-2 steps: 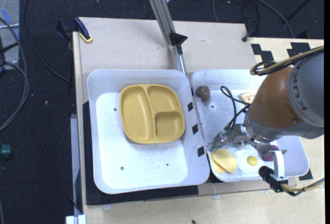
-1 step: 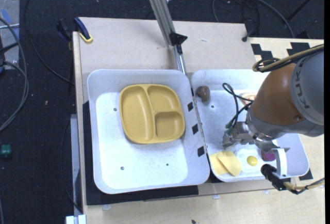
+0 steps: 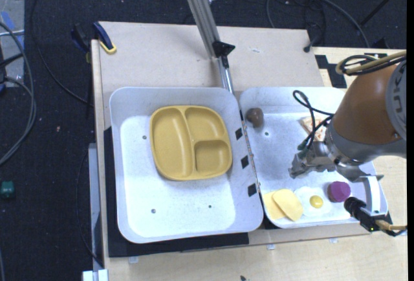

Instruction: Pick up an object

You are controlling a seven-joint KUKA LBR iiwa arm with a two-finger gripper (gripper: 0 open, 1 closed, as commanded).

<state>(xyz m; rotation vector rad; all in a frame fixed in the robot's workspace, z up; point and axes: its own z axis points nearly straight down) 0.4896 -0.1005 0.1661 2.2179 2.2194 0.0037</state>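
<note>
The right bin [image 3: 278,134] holds several small items: a brown round piece [image 3: 255,116] at its far left corner, a pale yellow wedge [image 3: 285,204] near the front, a small yellow ball [image 3: 315,201], a purple piece [image 3: 338,191], and an orange-and-white piece [image 3: 309,123] partly hidden by the arm. My gripper [image 3: 304,164] hangs low over the middle of the right bin, just behind the yellow ball and left of the purple piece. The orange wrist covers most of it.
A yellow divided plate [image 3: 191,142] lies in the left bin [image 3: 132,208]. A metal pole [image 3: 202,8] slants up from between the bins. Black cables run along the arm [image 3: 369,114] over the right bin's far side.
</note>
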